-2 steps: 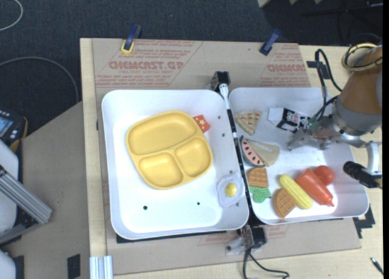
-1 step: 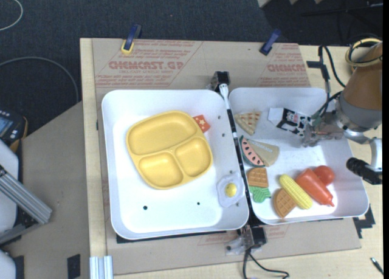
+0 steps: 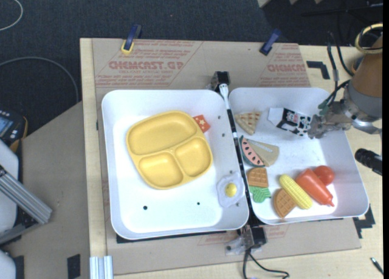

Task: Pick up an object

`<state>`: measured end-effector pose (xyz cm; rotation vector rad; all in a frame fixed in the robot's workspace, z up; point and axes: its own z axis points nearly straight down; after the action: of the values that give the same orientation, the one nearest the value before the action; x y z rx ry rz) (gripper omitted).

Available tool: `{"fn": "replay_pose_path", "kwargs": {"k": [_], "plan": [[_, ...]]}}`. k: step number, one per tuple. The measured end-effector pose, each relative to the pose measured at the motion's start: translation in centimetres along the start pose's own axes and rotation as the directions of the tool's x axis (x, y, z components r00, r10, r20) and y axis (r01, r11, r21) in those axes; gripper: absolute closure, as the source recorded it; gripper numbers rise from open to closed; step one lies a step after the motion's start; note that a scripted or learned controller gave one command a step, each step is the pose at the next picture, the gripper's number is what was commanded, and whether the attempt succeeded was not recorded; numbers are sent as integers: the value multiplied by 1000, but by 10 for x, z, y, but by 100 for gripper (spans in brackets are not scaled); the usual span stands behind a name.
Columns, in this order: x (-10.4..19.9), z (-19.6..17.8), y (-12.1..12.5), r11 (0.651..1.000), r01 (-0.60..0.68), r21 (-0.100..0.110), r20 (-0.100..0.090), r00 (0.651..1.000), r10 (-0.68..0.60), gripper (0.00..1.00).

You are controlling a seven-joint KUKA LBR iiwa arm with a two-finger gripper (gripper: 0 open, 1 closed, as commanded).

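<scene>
Gripper hovers just right of the black-and-white card. Card's long axis points toward it. Finger state: cannot tell.

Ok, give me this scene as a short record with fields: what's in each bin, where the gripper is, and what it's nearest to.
left bin: yellow three-compartment plastic plate, small red-orange toy piece by the plate's upper right, toy fried egg
right bin: black-and-white toy carton, watermelon slice, yellow corn cob, red toy pepper, waffle pieces
gripper: over the right bin's upper right
nearest item: the carton, just to its left in the view
</scene>
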<state>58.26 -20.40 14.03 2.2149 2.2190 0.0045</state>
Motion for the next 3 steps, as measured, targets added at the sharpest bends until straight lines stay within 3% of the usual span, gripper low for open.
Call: {"fn": "replay_pose_path", "kwargs": {"k": [1,2,3], "plan": [[-3,-56,12,1000,0,-2,1,1000,0,100],[-4,-87,13,1000,0,0,0,1000,0,100],[37,-88,-3,1000,2,8,-5,1000,-2,100]]}}
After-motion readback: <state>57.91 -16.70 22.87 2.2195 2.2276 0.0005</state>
